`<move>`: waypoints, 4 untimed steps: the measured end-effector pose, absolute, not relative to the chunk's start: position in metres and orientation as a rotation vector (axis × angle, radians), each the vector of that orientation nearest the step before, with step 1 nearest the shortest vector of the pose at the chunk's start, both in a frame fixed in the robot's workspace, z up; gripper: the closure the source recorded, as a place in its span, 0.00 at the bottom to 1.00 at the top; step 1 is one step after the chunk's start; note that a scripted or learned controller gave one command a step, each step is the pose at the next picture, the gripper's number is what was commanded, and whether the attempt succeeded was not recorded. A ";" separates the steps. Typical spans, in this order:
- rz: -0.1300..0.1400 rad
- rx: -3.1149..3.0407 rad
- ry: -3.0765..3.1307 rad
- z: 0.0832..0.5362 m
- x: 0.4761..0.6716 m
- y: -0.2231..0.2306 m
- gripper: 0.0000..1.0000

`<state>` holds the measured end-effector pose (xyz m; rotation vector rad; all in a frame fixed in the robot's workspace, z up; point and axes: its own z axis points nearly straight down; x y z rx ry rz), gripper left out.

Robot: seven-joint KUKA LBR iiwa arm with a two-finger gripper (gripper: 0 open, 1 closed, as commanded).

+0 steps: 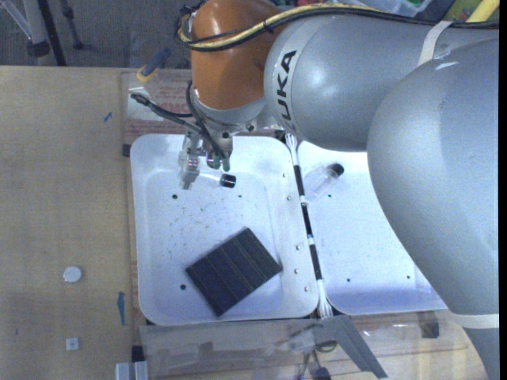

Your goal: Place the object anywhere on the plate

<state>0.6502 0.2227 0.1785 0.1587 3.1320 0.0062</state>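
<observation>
1. The gripper [204, 165] hangs over the far part of the left bin [150, 236], pointing down from the arm's orange wrist band [230, 54].
2. Whether its fingers are apart or together cannot be told; they are small and partly blurred under the wrist.
3. Just beside the gripper's tip lies a small clear vial with a black cap [215, 180], on its side on the bin floor. It is touching or nearly touching the gripper; I cannot tell whether it is held.
4. Nearer the camera in the same bin, a dark grey square plate [234, 270] with ridged lines lies flat, turned at an angle. It is well apart from the vial.
5. Fine dark specks are scattered on the white floor between the vial and the plate.
6. In the right bin [372, 283], a second clear vial with a black cap [323, 178] lies near the wall dividing the bins.
7. The grey arm [396, 101] crosses the right bin from the right.
8. Both bins sit on a tan bench [55, 172], where a small white disc [72, 274] lies to the left.
</observation>
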 end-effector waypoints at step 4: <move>0.002 -0.717 3.054 0.374 0.564 0.177 1.00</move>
